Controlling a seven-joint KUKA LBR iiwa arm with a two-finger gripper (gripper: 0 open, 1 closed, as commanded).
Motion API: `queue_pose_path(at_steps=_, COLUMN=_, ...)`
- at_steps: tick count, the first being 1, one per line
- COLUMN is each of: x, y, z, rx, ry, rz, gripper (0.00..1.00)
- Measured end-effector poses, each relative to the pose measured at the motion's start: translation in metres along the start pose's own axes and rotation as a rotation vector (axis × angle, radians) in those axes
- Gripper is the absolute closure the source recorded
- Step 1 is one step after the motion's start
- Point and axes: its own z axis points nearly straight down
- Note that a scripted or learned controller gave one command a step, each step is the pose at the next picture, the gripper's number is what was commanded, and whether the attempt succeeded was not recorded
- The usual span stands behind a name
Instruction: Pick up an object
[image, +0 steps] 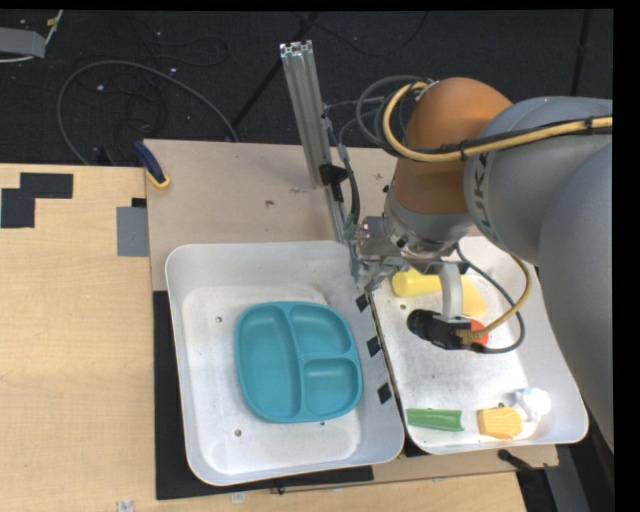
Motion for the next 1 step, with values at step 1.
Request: queue_pose_path(at_steps=1, x=0.0493, y=0.0229, z=-0.0077, rx=-0.002, ry=0.002, rz=-0.001, gripper=1.0)
